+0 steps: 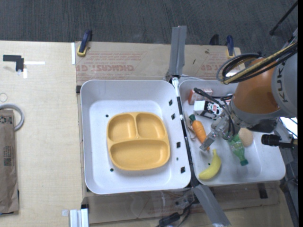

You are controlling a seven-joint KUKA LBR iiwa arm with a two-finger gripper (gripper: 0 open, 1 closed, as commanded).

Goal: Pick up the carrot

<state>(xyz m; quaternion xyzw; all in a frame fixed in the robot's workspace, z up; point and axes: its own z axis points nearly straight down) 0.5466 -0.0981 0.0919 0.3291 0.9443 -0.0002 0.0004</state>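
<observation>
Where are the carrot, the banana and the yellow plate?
carrot [199,130], camera view, middle of its orange body.
banana [211,167], camera view, middle of its curve.
yellow plate [138,161], camera view, floor of its large compartment.

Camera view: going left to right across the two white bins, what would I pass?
Yellow divided plate → carrot → banana → green bottle. The gripper hangs beside the carrot, so I leave it out of the order.
</observation>
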